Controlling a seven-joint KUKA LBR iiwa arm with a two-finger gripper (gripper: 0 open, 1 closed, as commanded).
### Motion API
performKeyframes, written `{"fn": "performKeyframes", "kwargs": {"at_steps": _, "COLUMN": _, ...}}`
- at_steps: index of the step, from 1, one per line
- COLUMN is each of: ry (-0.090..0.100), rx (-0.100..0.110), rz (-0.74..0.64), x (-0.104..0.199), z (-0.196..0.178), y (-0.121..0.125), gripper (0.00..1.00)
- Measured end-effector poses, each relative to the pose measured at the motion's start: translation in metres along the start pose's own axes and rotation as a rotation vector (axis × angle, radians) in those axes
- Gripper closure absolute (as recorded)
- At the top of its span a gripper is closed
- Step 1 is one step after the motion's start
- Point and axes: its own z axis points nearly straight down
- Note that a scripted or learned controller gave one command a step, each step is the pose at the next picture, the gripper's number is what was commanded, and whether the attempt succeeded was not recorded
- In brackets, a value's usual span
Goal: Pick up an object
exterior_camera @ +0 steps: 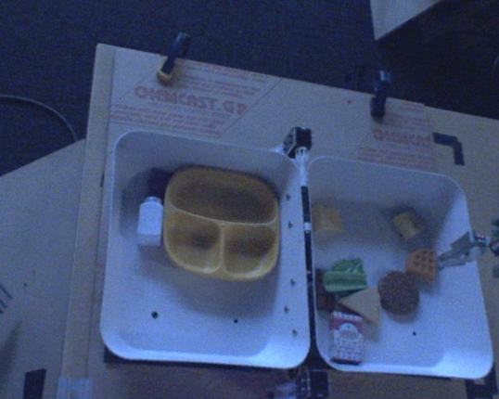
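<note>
The fingers [464, 247] sit at the right rim of the right-hand shallow white bin [452, 343], pointing inward; whether they are parted or closed cannot be told at this dim light, and nothing is seen between them. Their tip lies just beside the small orange waffle-patterned square [422, 264], the nearest candidate for the pick.

Judged step: approach, grasp not yet made. The next move calls for centring over one item and closing on it (the items lie crowded, so a neighbour may be nudged).

Right bin contents: the orange square, a round dark brown cookie-like disc [398, 293] touching it below, a green crumpled piece [346, 275], a pale yellow wedge [363, 304], a red and white small carton [347, 338], a pale yellow block [327, 219] and a small tan block [406, 224].

Left-hand shallow white bin [200, 332]: a yellow three-compartment plastic tray [219, 236], with a small white bottle [150, 220] just beside it on the left

Both bins rest on the tabletop [99, 142]
</note>
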Motion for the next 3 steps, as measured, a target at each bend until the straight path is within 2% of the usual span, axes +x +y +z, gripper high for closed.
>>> {"fn": "performKeyframes", "kwargs": {"at_steps": 1, "ry": -0.003, "rx": -0.012, "rz": -0.004, "x": 0.001, "z": -0.006, "y": 0.002, "gripper": 0.00}}
{"fn": "performKeyframes", "kwargs": {"at_steps": 3, "ry": 0.000, "rx": -0.006, "rz": -0.003, "x": -0.005, "z": 0.100, "y": 0.016, "gripper": 0.00}}
